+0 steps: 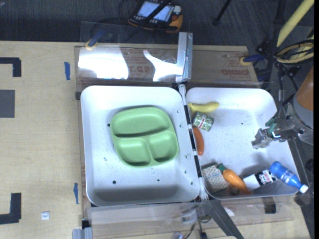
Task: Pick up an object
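Note:
The right bin (239, 103) holds a yellow banana (203, 106) at its back left, a small green can (203, 121) just below it, and a red-orange pepper-like piece (199, 141) along the left wall. Near the front lie a woven tan block (213, 178), an orange carrot (234, 179) and a blue bottle (284, 176) with a dark label. My gripper (262, 138) hangs over the right side of this bin, above bare floor, with nothing seen between its fingers. The bottle lies below it toward the front.
The left bin (94, 108) holds a green divided plate (144, 135). A metal divider (184, 59) and a clear sheet stand behind the bins. Cables and stands crowd the far right. A handheld device (154, 13) lies on the floor behind.

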`<control>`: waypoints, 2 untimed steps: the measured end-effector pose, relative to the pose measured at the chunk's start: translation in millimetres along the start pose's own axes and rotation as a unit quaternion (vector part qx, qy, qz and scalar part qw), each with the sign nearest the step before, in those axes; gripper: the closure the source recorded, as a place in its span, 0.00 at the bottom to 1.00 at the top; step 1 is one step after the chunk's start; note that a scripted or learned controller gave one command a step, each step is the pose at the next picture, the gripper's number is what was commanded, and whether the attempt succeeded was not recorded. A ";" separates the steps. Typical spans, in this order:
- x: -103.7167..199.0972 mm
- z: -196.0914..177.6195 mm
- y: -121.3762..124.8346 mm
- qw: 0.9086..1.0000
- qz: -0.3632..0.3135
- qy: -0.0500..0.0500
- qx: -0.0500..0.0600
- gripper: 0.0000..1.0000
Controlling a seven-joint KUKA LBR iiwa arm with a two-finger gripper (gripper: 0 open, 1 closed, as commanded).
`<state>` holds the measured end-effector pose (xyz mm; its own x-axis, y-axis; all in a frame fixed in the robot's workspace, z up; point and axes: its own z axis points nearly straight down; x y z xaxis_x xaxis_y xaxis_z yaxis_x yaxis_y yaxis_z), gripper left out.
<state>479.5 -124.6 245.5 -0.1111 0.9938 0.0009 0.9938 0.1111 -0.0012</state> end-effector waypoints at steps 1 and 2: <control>-53.1 7.4 -5.5 1.000 -0.015 -0.001 -0.002 1.00; -23.1 8.3 18.0 1.000 -0.023 -0.001 -0.002 1.00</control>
